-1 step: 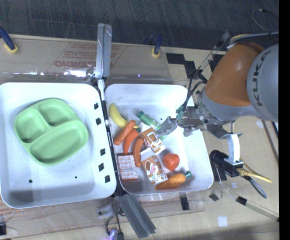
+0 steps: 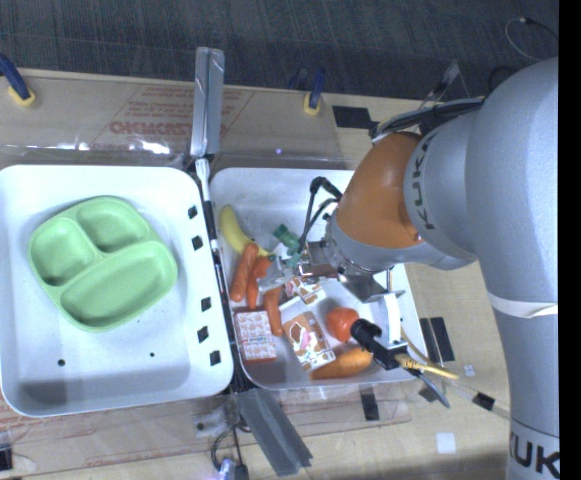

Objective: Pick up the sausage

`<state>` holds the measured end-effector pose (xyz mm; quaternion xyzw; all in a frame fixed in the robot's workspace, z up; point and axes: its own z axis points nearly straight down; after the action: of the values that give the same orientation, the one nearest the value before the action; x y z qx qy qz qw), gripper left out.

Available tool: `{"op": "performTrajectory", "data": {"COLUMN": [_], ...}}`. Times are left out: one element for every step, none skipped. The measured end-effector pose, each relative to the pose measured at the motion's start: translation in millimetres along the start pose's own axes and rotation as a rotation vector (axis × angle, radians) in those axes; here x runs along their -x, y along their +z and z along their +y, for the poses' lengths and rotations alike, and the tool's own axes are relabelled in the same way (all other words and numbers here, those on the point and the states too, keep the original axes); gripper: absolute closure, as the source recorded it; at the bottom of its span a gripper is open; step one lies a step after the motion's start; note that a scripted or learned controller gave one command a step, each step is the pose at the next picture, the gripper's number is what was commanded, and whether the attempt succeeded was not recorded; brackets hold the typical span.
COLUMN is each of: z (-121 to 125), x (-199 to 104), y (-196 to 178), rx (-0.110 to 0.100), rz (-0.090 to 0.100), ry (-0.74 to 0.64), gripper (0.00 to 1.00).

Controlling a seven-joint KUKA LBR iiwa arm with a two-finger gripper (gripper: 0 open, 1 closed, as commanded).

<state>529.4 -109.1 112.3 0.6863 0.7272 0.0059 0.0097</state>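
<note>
Arm's gripper low in right bin, over the food pile; finger state indiscernible. Step: reaching. Next: close squarely on the sausage beside the carrots.

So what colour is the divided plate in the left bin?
Light green; the divided plate shows plainly in the camera view, in the left bin.

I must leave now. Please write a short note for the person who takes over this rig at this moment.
Gripper: low in the right bin, above the pile; open or shut cannot be told.
Sausage: lies in the right bin, left of centre, beside the carrot sticks, near the banana.
Left bin: holds the green divided plate.
Done: arm is over the pile.
Left: grasp the sausage and lift it.
</note>
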Motion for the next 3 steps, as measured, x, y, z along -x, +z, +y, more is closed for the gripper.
{"op": "performTrajectory", "data": {"z": [-6, -3, -3], "x": [-5, -5, -5], "y": [5, -9, -9], "rx": [0.015, 0.023, 0.022], "rz": [-0.013, -0.016, -0.016], "ry": [-0.041, -0.046, -0.047], "gripper": [0.00, 1.00, 0.00]}}
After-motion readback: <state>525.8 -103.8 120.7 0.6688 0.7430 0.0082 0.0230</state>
